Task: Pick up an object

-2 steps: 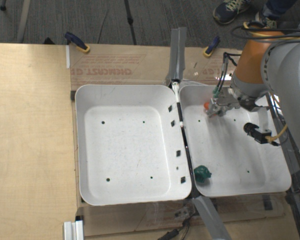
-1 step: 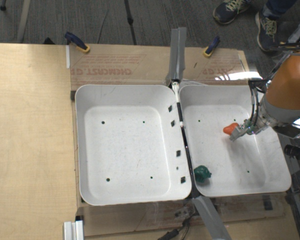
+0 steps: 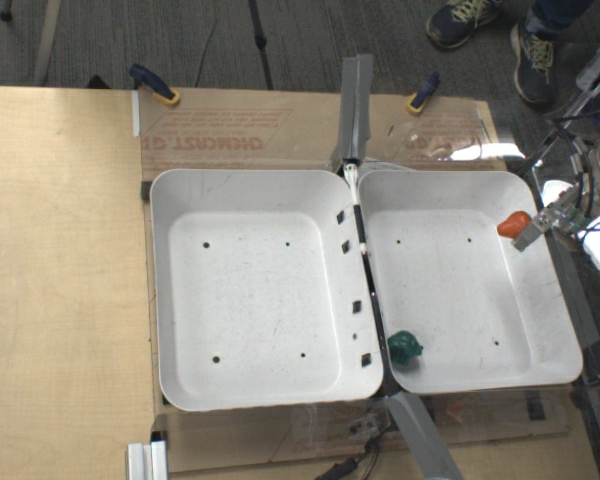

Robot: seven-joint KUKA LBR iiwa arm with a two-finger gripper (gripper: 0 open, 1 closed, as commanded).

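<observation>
Just left of the right bin, touching it along the shared edge, sits the left bin. A small green object lies on the right bin's floor in its near-left corner, close against that shared wall. At the right bin's right rim an orange piece sits just beside the gripper, which hangs over that rim amid cables; whether the claw is spread or pinching cannot be told.
</observation>
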